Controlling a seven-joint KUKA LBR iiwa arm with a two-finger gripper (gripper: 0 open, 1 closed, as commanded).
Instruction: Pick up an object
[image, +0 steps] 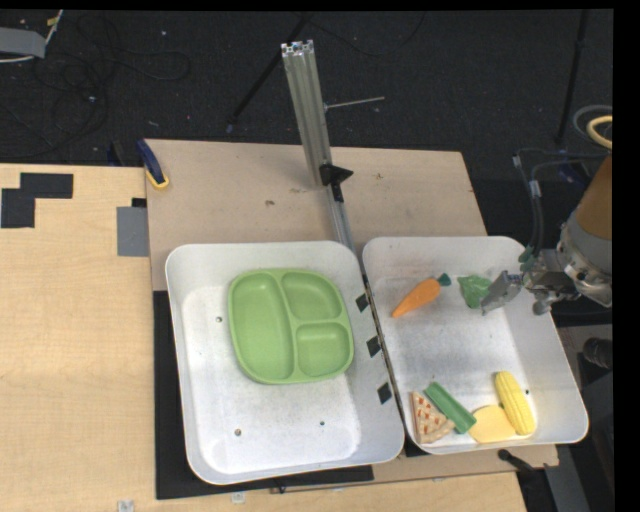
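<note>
Right bin (540, 350): toy carrot (418, 296) upper left; green toy piece (473, 291) upper middle; corn cob (514, 401), pizza slice (431, 418), green stick (449, 407), yellow wedge (491, 425) along lower edge. Gripper (500, 290) touching or just beside green piece; finger state: cannot tell. No object lifted; pick not yet done. Left bin (200, 420): green divided plate (291, 326).

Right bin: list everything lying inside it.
In the right bin: a carrot, a green piece beside the tool, a corn cob, a pizza slice partly under a green stick, and a yellow piece.
</note>
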